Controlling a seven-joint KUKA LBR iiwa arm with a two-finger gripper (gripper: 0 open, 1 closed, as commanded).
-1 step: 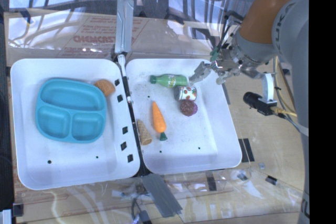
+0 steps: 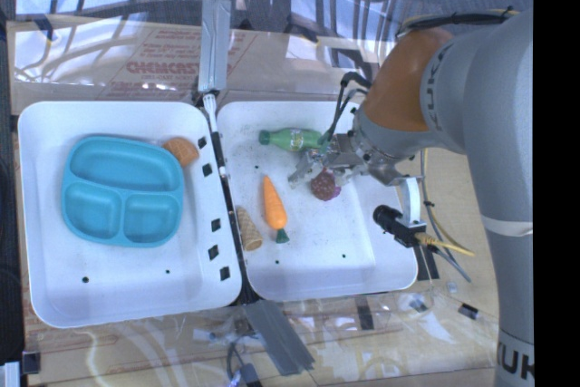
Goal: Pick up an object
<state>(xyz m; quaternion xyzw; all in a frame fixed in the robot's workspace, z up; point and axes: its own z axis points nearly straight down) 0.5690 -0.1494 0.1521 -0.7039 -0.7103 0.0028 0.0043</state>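
Plum (image 2: 325,187), dark red and round, lies in the right bin (image 2: 358,272), just right of the carrot (image 2: 274,205) and below the green bottle (image 2: 292,139). Tool (image 2: 313,169) sits right over the plum, metal fingers reaching down-left toward it, touching or nearly touching its top edge; cannot tell whether the tool is released or clenched, and no thing is clearly seen between the fingers. Carrot is orange with a green stub at its lower end, lying roughly upright in the middle of the right bin. Green bottle lies on its side, above and right of the carrot, cap pointing left. Ice cream cone (image 2: 248,229) lies left of the carrot, against the right bin's left wall. Left bin (image 2: 41,285) holds a blue divided tray (image 2: 122,191), well left of the carrot; a small orange bread-like piece (image 2: 182,150) touches the tray's upper right corner. Grey arm (image 2: 471,77) with an orange band comes in from the right, well right of the carrot. Both bins rest side by side on the surface (image 2: 136,59).
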